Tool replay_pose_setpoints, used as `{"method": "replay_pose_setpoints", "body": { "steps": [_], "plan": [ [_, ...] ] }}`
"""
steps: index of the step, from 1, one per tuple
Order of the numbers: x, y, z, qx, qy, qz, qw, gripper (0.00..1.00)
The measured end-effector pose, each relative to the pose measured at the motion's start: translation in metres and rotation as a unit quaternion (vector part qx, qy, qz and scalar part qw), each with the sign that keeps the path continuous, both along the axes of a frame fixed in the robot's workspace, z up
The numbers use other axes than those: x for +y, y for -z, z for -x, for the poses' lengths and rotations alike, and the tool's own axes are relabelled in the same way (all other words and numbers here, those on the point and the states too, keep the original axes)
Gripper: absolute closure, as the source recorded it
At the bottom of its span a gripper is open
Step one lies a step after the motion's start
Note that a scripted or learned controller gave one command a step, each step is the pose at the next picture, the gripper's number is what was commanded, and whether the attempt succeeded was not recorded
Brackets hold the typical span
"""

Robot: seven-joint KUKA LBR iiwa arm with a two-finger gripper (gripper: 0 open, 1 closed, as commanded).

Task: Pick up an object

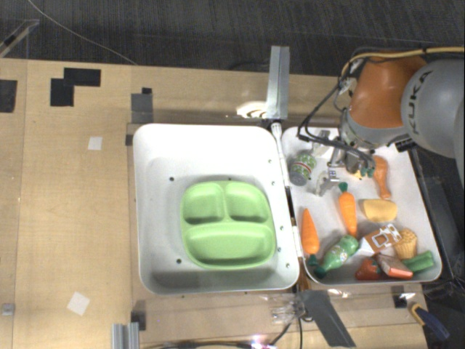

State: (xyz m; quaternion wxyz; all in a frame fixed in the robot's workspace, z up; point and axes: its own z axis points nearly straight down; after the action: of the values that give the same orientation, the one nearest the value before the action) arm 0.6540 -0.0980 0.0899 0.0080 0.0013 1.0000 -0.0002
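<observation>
Over right bin (429, 217) | tool (336, 174) – grip state unclear | arm (436, 100) lettering "KU" – partly legible

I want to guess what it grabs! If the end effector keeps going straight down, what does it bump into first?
Probably the white floor of the right bin, just above the small upright carrot. The end effector hangs between that carrot and a small can; depth is hard to judge.

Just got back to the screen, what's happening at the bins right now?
The arm has reached in over the far end of the right bin, its claw low among toy foods, near a small green-labelled can and an orange carrot. Nothing is visibly between its fingers. More carrots, a yellow piece and a green bottle lie in that bin. The left bin holds a green divided tray.
</observation>
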Motion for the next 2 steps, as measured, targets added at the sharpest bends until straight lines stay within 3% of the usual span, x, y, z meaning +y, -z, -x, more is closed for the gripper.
{"method": "replay_pose_setpoints", "body": {
  "steps": [1, 2],
  "plan": [
    [0.005, -0.001, 0.084, 0.001, 0.017, 0.0000, 0.9999, 0.00],
    [-0.012, -0.002, 0.147, -0.002, 0.001, 0.0008, 1.0000, 0.00]
  ]
}}
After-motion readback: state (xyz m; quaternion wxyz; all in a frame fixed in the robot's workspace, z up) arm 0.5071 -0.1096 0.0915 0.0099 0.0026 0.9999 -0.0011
